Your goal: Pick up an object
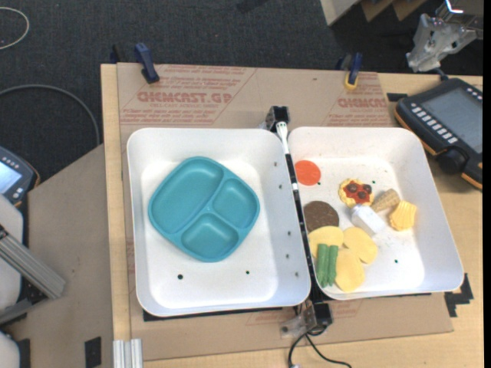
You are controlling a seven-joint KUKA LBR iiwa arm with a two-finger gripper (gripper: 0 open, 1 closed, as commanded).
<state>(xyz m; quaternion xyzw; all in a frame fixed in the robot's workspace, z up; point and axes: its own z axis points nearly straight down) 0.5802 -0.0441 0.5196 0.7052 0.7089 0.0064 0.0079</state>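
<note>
Camera view: nothing picked yet; my gripper (439, 41), seemingly parked beyond the right bin (399, 150), its grip unreadable, must reach the food pieces (359, 244).

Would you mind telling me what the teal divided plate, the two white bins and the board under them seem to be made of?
The teal divided plate looks like moulded plastic: uniform colour, rounded compartments, soft sheen. The left bin and right bin appear to be thin white plastic with smooth rolled rims, probably formed sheet. The board looks like a brown paper-faced sheet, matte with red printed lettering; its core cannot be told.
</note>
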